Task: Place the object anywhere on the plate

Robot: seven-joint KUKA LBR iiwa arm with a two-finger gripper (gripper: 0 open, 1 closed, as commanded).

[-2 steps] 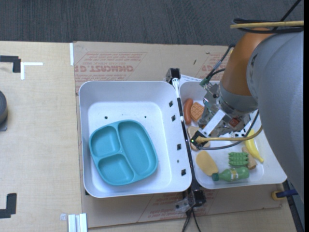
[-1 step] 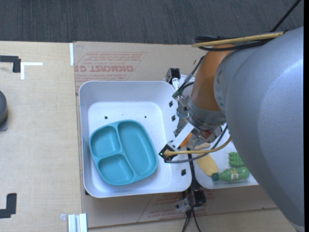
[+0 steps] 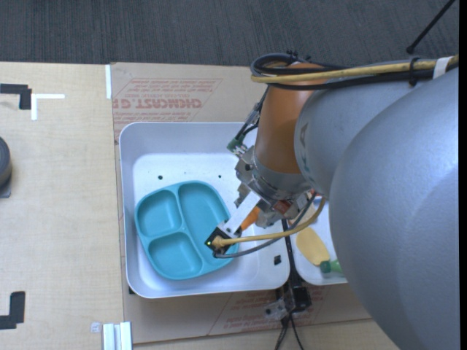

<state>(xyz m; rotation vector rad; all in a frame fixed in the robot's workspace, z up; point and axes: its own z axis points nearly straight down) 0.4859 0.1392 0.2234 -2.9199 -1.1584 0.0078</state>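
Teal divided plate [image 3: 182, 228] is sitting in the left bin [image 3: 125, 195], three compartments, turned a bit askew so its corner points toward the bin's near right. That's the target, and it has nothing on it that I can make out.

From the overhead camera, the gripper [image 3: 246, 217] hangs right at the plate's right-hand rim, pretty much over the edge where the big compartment ends. The fat grey arm [image 3: 394, 195] with the orange band [image 3: 281, 133] comes in from the right and blocks a lot, so honestly I can't tell if the gripper is open or closed, or whether it's got anything. There's a small orange piece [image 3: 248, 216] just under the wrist, lying slantwise with its long axis running down toward the plate. Could be the object, could be robot hardware, too hidden to call.

Other candidate: a yellow rounded thing [image 3: 314, 246] in the right bin [image 3: 306, 274], with a little green thing [image 3: 332, 267] just beside it. Both are well to the right of the plate, on the far side of the gripper from it.

My read: if the gripper is carrying the object, the plate lies just to the camera's left of it, so a short nudge leftward would put the drop over a compartment and not the rim. If it's empty, it's on the wrong side and needs the right bin first.
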